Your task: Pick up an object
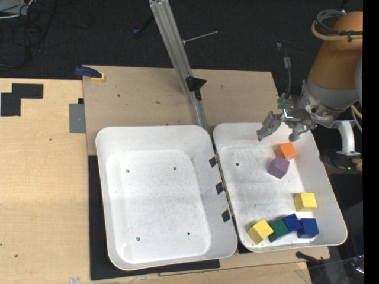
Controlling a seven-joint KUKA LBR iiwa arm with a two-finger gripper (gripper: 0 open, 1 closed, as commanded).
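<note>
The arm comes in from the right and hangs over the far end of the right bin. Its gripper sits above the bin's back rim, with two grey fingers splayed apart and nothing between them, so the jaws are released.

Just beneath the gripper, toward the near side, an orange block rests on the bin floor. A purple block lies right beside it, close enough that the two seem to touch at a corner (the gap, if any, is too small to judge). Neither block is in contact with the fingers.

Farther toward the front of the same bin, a yellow block stands alone near the right wall. In the front corner a cluster is packed together: another yellow block, a green block and two blue blocks pressed side by side.

The left bin adjoins the right one, joined by small black clips along the shared edge. A slanted metal rail rises from behind the bins.
</note>
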